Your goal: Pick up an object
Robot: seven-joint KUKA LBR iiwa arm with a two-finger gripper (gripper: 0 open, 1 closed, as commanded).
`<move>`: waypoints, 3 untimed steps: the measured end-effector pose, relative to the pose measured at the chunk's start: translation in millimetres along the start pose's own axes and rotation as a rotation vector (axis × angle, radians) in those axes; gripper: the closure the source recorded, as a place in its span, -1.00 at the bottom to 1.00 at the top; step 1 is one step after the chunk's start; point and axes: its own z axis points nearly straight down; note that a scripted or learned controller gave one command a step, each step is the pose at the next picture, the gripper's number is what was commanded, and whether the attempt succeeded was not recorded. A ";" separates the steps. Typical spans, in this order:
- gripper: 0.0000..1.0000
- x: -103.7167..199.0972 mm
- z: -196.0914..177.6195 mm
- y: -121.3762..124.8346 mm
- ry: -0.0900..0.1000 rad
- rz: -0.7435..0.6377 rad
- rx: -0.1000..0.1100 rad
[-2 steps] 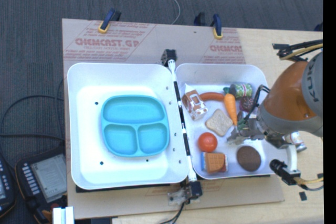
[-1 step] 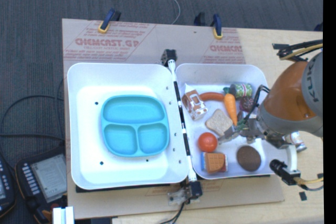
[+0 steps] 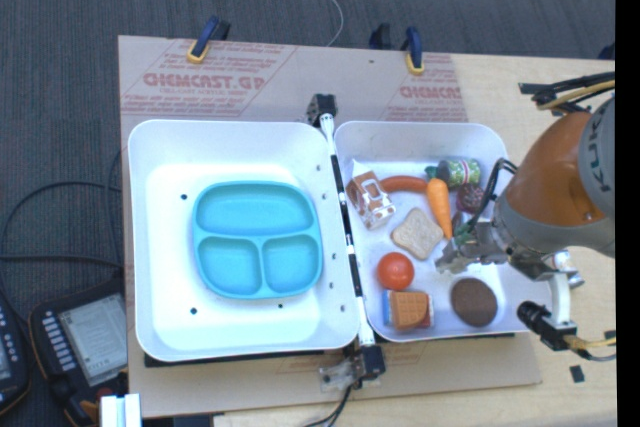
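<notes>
Where the end effector (image 3: 458,253) hovers: one carrot (image 3: 439,204); one tomato (image 3: 395,271).

right bin (image 3: 420,133) crowded with toy food, tight gaps, left bin (image 3: 160,215) open around blue plate (image 3: 258,239)

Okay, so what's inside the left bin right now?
Inside the left bin lies one blue divided plate with three compartments, nothing visible in them. Whatever bin floor sits beneath the plate is covered.
</notes>
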 end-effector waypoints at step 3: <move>-1.00 0.3 -9.4 0.5 0.000 -0.001 0.000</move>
